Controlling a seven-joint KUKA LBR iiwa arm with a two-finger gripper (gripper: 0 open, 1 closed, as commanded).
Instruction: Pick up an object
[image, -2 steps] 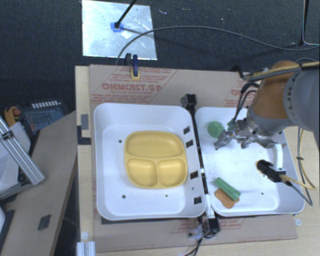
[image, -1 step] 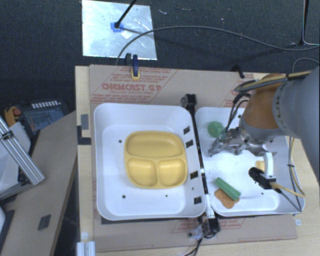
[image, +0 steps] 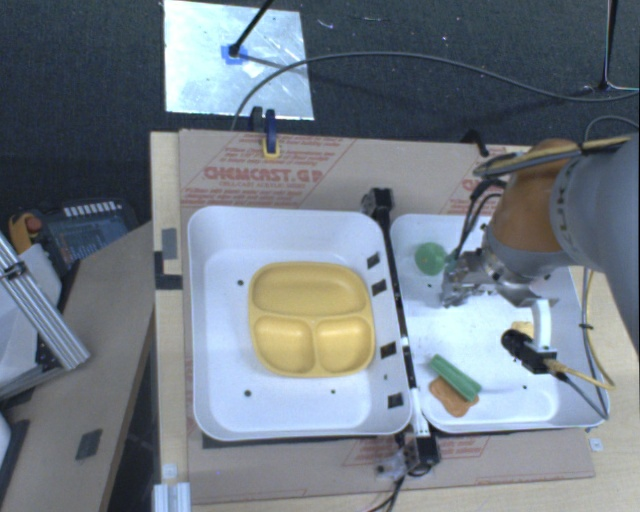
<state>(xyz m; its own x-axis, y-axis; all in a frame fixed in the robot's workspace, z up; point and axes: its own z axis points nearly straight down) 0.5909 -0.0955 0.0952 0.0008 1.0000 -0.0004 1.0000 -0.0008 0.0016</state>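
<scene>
A yellow sectioned plate (image: 308, 317) lies in the middle of the left bin (image: 215, 300). In the right bin (image: 495, 400) I see a green ball (image: 430, 258) near the far left corner, a green block (image: 455, 377) near the front, and an orange piece (image: 452, 399) partly under that block. My gripper (image: 456, 291) hangs low over the right bin's left middle, just right of and below the green ball. Nothing shows between its fingers.
A black divider strip (image: 392, 300) runs between the two bins. The bench's cardboard (image: 300, 165) lies behind the bins. A blue-and-yellow clamp (image: 269, 133) stands at the back. Aluminium rails (image: 35, 310) lie off the bench's left.
</scene>
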